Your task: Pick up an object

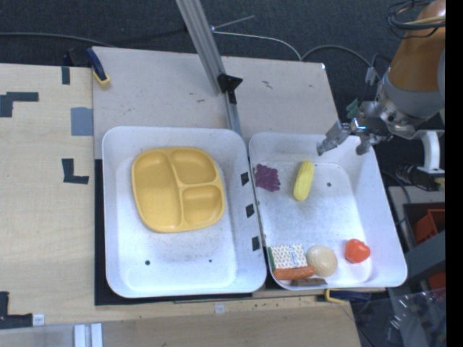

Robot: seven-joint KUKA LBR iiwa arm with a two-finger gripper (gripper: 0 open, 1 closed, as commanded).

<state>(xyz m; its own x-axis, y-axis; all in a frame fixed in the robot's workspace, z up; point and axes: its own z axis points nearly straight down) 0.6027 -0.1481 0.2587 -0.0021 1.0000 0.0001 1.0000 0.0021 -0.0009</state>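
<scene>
The right bin [376, 194] holds several small items. A purple bunch of grapes [267, 177] and a yellow oblong piece [304, 180] lie in its far half. Along its near edge lie a checkered waffle piece [287, 254], an orange sausage-like stick [293, 272], a beige round lump [323, 259] and a red tomato [357, 251]. My gripper [342, 148] hangs over the far right edge of this bin, open, with nothing between its fingers. It is above and to the right of the yellow piece, apart from it.
The left bin [119, 215] carries a yellow three-compartment plate [178, 189]. A slanted metal rail [205, 38] runs from the top down to the gap between the bins. Cables lie on the dark floor behind the bench.
</scene>
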